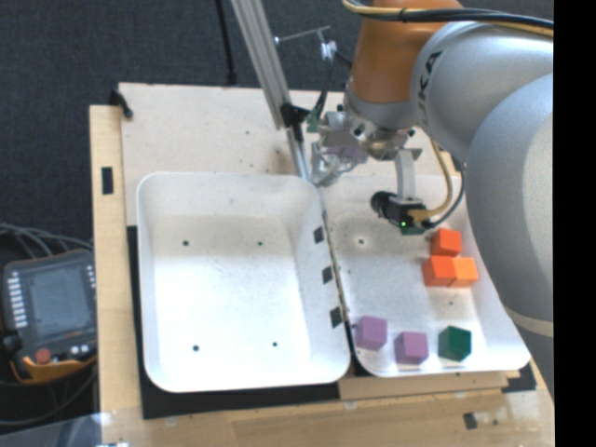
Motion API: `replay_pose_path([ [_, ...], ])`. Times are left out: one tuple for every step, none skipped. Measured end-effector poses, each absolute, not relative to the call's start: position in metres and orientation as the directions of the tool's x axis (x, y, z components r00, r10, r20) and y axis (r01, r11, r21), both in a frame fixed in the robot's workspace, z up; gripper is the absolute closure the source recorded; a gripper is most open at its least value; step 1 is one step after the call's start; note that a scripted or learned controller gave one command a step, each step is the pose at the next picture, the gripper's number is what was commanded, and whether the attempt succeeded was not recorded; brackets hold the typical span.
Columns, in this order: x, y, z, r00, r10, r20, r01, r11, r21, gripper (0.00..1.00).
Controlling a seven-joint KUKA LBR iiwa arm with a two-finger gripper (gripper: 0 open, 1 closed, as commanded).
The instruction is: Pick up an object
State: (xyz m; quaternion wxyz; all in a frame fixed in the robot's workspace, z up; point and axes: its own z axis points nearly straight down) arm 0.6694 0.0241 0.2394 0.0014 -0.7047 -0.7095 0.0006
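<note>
Since the left bin (233, 277) offers nothing to grasp, the step in hand is, as I judge it, to carry the tool over the right bin (391, 250) and pick a target there. Doing that well means choosing a block that stands apart from its neighbours and from the bin wall, coming straight down over it, and closing across two flat faces rather than a corner.

The gripper (331, 161) hangs near the far end of the divide between the two bins; its tip is a blur of metal, and how far it is open, or whether it has anything, cannot be told.

The candidates lie nearer the camera and to the right of it. Along the near wall sit two purple cubes (372, 331) (411, 346) and a green block (454, 343), close together. Farther right, two orange blocks (447, 241) (451, 270) sit just beside each other, under the arm's grey bulk. All are well apart from the gripper.
</note>
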Motion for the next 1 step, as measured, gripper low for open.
replay_pose_path([
  [0.6707, 0.0735, 0.2301, -0.007, 1.0, 0.001, 1.0, 0.007, -0.003, 1.0],
])
